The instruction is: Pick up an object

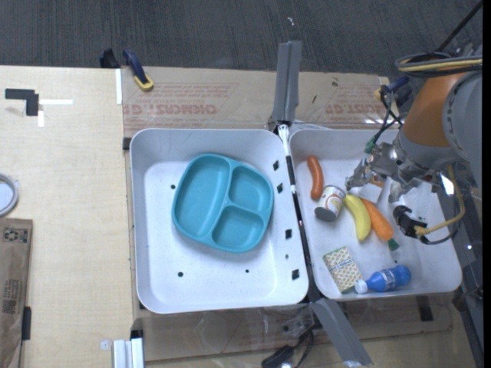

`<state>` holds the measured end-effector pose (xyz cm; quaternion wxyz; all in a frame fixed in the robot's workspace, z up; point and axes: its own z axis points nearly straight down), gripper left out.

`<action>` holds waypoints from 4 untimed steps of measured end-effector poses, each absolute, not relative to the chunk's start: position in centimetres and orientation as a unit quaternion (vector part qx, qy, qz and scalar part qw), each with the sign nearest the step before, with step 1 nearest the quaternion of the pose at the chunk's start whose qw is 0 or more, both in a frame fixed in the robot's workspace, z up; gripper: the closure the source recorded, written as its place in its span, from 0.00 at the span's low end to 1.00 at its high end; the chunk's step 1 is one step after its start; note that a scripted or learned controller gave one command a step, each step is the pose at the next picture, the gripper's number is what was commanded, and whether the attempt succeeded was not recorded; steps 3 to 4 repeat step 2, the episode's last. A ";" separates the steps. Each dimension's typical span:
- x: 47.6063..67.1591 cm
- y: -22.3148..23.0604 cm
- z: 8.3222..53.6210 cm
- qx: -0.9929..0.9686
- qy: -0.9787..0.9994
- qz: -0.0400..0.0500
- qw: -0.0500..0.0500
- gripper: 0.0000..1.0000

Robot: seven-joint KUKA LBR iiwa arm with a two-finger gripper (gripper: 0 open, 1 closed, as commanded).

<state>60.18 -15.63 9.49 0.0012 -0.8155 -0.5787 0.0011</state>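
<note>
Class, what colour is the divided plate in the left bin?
Light blue, or turquoise; the divided plate shows best in the camera view.

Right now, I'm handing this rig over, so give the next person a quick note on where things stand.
Tool: hovering low over the right bin, near its far side; whether it is open or shut cannot be made out, and nothing is seen held.
Right bin contents: hot dog, small can on its side, banana, carrot beside the banana, cracker packet, blue bottle lying near the front wall.
Left bin: a blue divided plate.
Done: arm is positioned over the objects.
Left: grasp one object and lift it; banana and carrot lie closest to the tool.
</note>
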 end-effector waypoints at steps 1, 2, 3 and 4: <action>60.1 -15.7 10.3 -0.816 -0.579 0.002 0.002 1.00; 62.5 -6.0 25.5 -0.766 -0.643 0.001 0.000 1.00; 62.5 -6.0 25.5 -0.766 -0.643 0.001 0.000 1.00; 62.5 -6.0 25.5 -0.766 -0.643 0.001 0.000 1.00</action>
